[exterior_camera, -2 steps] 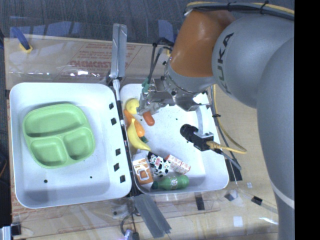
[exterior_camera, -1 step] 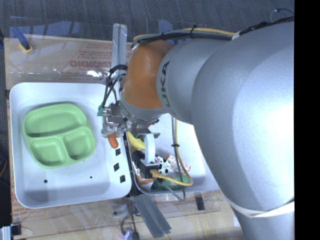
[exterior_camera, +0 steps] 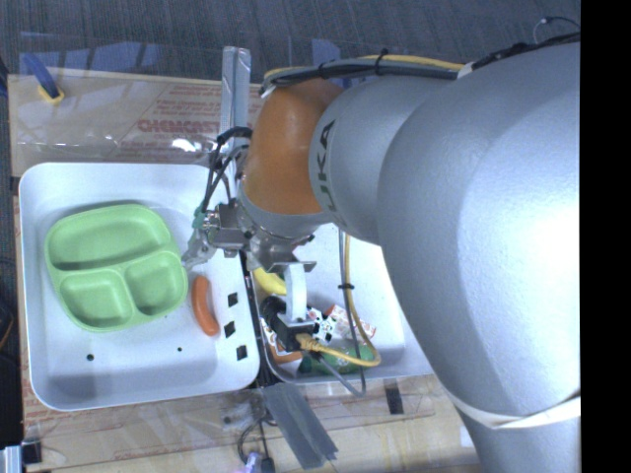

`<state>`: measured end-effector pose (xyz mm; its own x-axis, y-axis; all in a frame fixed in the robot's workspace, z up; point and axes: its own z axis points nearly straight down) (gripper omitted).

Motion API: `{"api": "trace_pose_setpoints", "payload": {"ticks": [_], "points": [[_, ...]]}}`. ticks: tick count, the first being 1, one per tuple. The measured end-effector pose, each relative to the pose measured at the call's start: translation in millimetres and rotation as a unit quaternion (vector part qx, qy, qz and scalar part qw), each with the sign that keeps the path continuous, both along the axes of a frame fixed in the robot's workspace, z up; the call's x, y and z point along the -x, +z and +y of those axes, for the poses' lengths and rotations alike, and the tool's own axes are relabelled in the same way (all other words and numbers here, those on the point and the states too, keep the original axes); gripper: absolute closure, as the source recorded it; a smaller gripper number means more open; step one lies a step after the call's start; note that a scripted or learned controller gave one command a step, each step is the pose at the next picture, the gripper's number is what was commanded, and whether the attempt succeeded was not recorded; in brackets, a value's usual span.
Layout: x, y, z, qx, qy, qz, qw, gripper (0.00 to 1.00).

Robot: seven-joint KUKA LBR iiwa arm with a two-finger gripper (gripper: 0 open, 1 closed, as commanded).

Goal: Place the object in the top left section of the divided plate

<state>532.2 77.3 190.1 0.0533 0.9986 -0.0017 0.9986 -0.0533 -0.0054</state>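
Note:
A green divided plate (exterior_camera: 113, 264) lies in the left bin (exterior_camera: 59, 382), with one large section at the back and two smaller ones at the front. An orange sausage-shaped object (exterior_camera: 204, 304) rests on the bin floor just off the plate's right edge. My gripper (exterior_camera: 200, 241) hangs at the plate's right rim, just above and behind the orange object. Nothing shows in its grasp. The arm's grey body and orange band hide most of the right bin.
The right bin (exterior_camera: 389, 333) holds a yellow item (exterior_camera: 268, 282), a red and white item (exterior_camera: 335, 318) and something green (exterior_camera: 317, 365), all partly under the arm. Small black marks dot the left bin's floor near its right wall.

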Motion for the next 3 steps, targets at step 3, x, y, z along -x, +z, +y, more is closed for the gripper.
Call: {"api": "trace_pose_setpoints", "payload": {"ticks": [3], "points": [[57.0, 35.1, 54.9, 0.0012, -0.164, 0.0, 0.9865, 1.0]]}}
